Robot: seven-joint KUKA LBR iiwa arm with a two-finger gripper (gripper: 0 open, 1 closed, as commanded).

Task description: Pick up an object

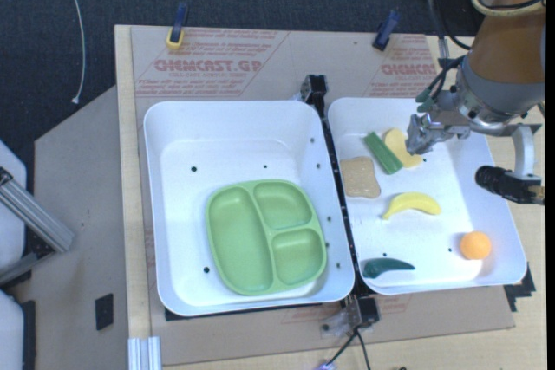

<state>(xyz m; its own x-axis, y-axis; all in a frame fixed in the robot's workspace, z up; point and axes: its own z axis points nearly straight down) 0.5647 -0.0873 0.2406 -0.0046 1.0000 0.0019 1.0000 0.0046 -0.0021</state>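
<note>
My gripper point(417, 141) hangs over the far part of the right bin point(499, 212), just above a pale yellow piece point(398, 140). Touching that piece on its left lies a green stick point(381, 152). A tan block point(360, 177) rests against the bin's left wall. Nearer the middle lies a yellow banana point(412, 204). An orange ball point(475, 245) sits near the front right corner, and a dark teal piece point(387, 268) lies along the front wall. Nothing is seen between my fingers.
The left bin point(173, 143) holds a green divided plate point(265, 235) in its front half. A black clip point(314, 87) sits at the far end of the wall shared by the bins. Brown cardboard lies under both bins.
</note>
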